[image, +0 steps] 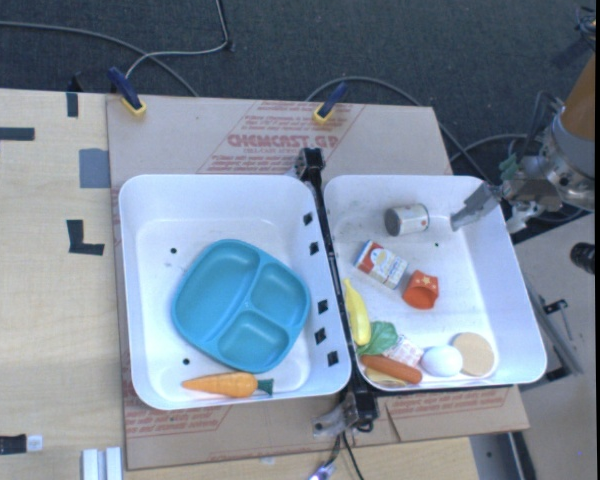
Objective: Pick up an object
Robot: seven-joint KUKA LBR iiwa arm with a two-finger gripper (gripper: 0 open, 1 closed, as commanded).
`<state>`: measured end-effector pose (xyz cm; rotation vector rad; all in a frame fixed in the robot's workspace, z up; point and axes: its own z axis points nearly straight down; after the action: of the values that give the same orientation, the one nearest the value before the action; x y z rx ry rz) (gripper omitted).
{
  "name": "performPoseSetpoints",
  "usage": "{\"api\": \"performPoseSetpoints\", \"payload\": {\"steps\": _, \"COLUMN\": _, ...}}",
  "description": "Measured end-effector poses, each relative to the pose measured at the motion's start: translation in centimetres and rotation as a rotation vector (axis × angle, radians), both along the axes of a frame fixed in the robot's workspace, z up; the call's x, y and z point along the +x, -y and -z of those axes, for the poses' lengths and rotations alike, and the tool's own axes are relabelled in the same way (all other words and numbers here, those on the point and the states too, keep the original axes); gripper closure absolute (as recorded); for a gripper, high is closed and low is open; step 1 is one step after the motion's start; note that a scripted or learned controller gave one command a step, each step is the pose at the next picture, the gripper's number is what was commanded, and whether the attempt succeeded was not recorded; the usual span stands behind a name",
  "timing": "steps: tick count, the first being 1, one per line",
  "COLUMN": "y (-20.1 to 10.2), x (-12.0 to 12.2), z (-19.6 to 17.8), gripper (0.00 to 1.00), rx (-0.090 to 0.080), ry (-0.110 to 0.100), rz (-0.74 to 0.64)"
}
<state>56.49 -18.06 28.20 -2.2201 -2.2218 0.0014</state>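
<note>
Two yellow-tipped clamps [127,91] pin the brown cardboard sheet [270,138] (printed red) to the bench [30,268].

Right bin [510,268] is holding most of the stuff: a small grey can [407,219] lying on its side up top, a little carton [381,265] and red cup [421,289] sitting mid-bin, then a banana [357,311], white egg [441,360] and hot dog [391,370] crowding the bottom. Left bin [140,268] is carrying a blue divided plate [240,304] with a carrot [220,386] lying just below it.
</note>
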Motion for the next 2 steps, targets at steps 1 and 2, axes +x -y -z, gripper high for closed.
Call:
{"api": "performPoseSetpoints", "payload": {"steps": 1, "y": -3.3, "x": 8.4, "z": 11.9, "gripper": 0.00, "rx": 0.001, "ry": -0.003, "rz": -0.001}}
{"api": "performPoseSetpoints", "payload": {"steps": 2, "y": -8.3, "x": 10.4, "z": 17.3, "gripper": 0.00, "rx": -0.005, "ry": -0.007, "rz": 0.003}}
